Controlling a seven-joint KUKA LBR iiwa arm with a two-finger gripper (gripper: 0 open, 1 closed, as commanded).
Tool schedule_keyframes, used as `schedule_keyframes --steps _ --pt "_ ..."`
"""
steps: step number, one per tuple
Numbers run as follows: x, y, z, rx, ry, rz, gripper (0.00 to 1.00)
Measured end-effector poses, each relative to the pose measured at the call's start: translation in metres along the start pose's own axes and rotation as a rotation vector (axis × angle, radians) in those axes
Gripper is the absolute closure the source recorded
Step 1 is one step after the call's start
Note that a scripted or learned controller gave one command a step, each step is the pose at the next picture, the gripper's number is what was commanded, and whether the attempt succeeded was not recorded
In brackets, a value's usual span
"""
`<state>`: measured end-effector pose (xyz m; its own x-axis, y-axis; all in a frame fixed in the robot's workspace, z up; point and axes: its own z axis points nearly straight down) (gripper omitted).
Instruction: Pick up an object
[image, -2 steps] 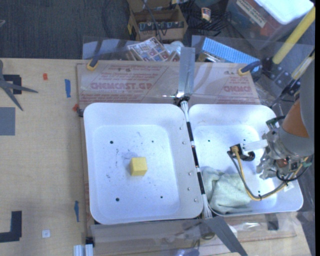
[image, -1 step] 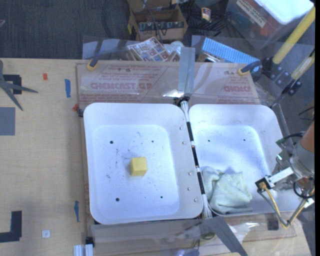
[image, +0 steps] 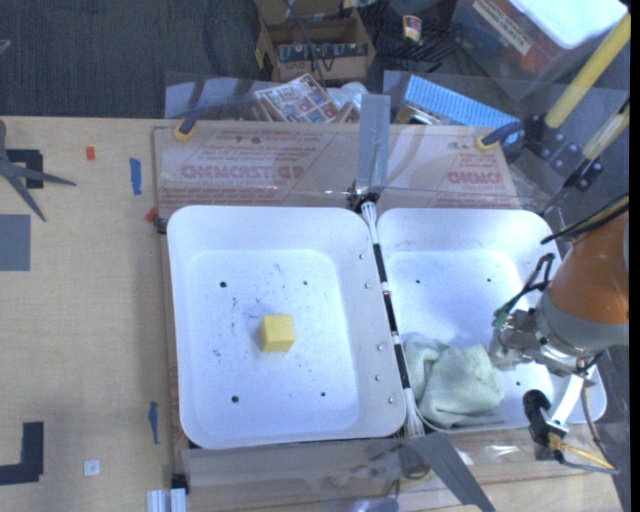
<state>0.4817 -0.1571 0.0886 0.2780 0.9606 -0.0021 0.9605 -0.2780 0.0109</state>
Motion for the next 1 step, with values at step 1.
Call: schedule_keyframes --steps 1 --pt "0.0227 0.0563 -0.0462 0.011 0.002 -0.092 1.00"
